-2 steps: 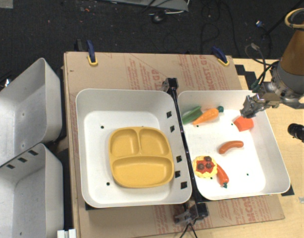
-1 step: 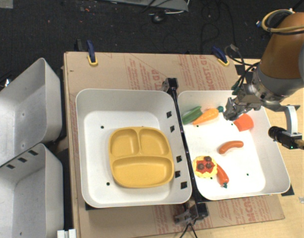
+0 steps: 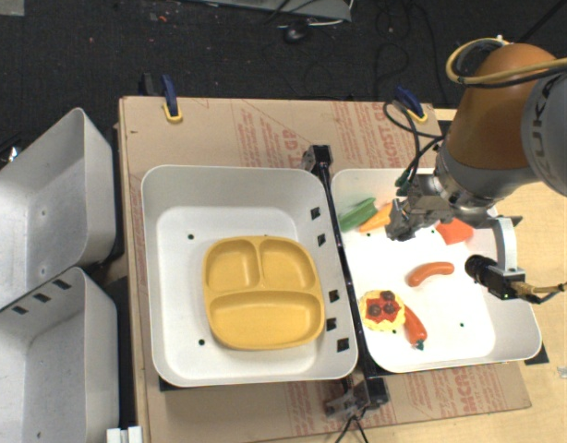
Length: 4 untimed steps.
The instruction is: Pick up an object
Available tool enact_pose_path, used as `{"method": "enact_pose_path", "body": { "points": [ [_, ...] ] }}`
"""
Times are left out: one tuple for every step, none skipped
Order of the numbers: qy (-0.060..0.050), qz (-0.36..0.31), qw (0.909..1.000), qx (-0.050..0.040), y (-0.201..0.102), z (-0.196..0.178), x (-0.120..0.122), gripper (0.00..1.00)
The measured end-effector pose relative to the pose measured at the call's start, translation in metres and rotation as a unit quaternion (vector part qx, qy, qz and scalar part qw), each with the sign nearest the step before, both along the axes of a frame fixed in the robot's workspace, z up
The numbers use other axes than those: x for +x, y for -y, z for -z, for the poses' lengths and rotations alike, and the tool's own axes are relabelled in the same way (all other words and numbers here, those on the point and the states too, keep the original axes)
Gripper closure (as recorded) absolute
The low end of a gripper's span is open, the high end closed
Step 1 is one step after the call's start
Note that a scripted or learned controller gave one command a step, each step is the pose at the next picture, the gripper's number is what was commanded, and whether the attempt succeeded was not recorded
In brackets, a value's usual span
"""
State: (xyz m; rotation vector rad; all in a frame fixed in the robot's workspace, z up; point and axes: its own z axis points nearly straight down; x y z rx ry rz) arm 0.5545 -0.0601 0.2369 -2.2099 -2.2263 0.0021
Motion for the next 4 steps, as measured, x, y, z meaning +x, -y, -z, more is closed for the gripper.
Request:
{"method": "enact_pose_path", "body": {
  "points": [
    [0.001,-0.001,1.0000,0.0001,-0.055,-0.005,-0.008,1.00],
    [0.000,0.000,1.0000,-0.0003,-0.105,0.009,-0.025,1.00],
    [0.000,0.000,1.0000,-0.0002,-0.150,0.013,-0.054,1.00],
    [0.001,0.003,1.0000,-0.0012,-0.147,0.013,-0.052,0.00]
  ]
}}
